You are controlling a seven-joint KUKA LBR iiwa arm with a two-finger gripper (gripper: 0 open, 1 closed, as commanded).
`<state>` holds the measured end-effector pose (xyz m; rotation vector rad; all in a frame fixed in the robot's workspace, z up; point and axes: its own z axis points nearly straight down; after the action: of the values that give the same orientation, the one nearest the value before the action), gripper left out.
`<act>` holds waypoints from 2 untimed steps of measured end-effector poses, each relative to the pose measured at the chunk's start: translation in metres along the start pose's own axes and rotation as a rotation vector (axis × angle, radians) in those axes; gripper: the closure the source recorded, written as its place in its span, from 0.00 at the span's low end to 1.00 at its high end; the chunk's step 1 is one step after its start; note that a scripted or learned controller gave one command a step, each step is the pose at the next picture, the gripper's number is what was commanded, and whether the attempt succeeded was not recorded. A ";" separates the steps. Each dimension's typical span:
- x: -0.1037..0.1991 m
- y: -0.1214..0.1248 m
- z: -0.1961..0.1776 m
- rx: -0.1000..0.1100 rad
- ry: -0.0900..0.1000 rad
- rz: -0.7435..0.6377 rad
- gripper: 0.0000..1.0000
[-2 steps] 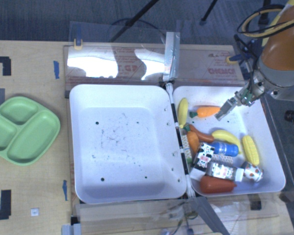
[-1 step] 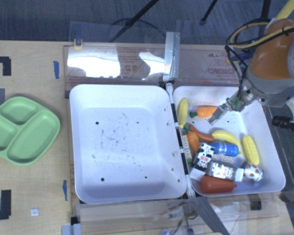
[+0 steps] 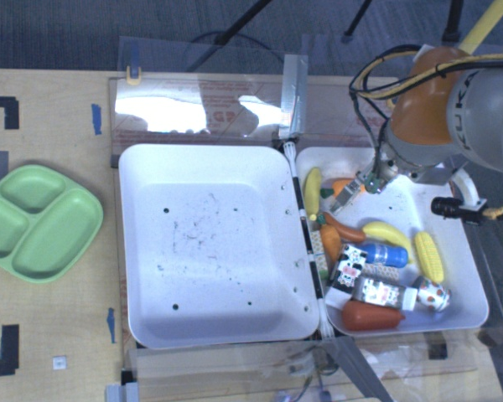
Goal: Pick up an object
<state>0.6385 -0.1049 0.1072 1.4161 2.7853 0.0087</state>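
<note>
While the gripper [image 3: 370,182], fingers' spread indeterminable, hangs over the orange carrot [image 3: 344,188] at upper left of the right bin [image 3: 474,304], crowding by the banana [image 3: 313,193] risks a glancing, empty grasp.

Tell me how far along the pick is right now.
Nothing looks picked yet. The gripper is low in the right bin, at the orange carrot-like piece near the back; whether it grips it cannot be told. The yellow bananas, corn cob and bottle lie in the bin. Securing an object and lifting it remain.
</note>
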 end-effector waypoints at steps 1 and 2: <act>-0.036 0.012 0.018 0.013 0.010 0.333 0.00; -0.036 0.014 0.004 0.013 0.008 0.326 1.00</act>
<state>0.6716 -0.1258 0.1036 1.8576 2.5297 0.0003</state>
